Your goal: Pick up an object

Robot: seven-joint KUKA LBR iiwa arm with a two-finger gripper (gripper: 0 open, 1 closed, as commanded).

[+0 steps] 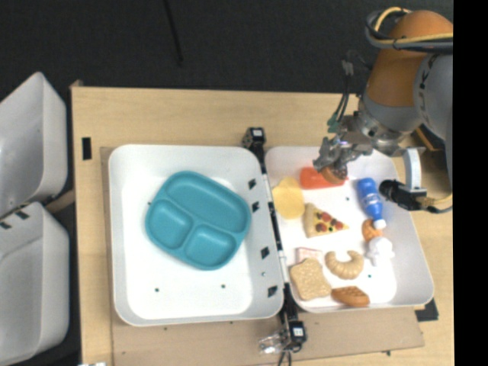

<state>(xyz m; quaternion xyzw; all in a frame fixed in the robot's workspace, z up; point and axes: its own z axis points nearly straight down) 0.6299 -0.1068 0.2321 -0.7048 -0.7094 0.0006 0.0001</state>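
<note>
My gripper [333, 166] hangs low over the back of the right bin [408, 280], directly at the right end of an orange-red piece [313, 178]. I cannot make out whether it touches or holds that piece. Close by lie a pale yellow piece [288, 199], a pizza slice [324, 222] and a blue bottle [368, 196]. Toward the front of the same bin are a croissant [345, 263], a slice of toast [309, 279] and a brown roll [350, 296].
The left bin [130, 280] holds a teal divided plate [198, 219]. A small orange item [371, 228] and a white item [379, 248] sit near the right bin's right wall. The wooden bench [91, 204] surrounds both bins.
</note>
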